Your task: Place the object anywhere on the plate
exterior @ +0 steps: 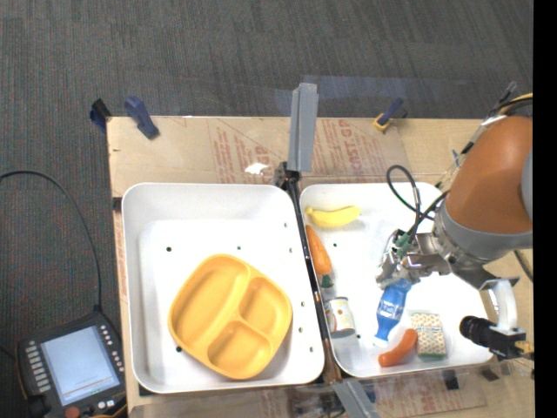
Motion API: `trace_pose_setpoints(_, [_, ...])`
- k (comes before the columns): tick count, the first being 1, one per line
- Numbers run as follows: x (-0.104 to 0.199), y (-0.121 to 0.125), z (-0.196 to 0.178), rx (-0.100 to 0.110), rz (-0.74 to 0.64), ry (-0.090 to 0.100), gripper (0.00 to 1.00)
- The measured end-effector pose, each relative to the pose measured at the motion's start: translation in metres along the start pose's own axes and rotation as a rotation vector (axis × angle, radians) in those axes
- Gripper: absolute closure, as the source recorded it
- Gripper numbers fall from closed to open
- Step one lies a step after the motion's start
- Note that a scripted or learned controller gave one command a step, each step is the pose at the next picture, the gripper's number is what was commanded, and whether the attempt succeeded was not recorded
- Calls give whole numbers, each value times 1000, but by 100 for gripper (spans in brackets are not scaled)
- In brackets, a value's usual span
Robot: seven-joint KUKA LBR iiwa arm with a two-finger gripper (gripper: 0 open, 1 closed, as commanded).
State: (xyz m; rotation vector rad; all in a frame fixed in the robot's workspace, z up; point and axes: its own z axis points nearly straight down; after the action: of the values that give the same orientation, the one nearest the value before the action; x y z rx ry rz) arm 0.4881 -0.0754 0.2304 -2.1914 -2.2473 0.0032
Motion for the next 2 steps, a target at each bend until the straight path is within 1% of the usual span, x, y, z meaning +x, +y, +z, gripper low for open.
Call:
trace_pose_setpoints(1, [75, 9, 34, 3, 42, 1, 100])
trace_pose_setpoints(2, [75, 9, 34, 2, 43, 0, 0])
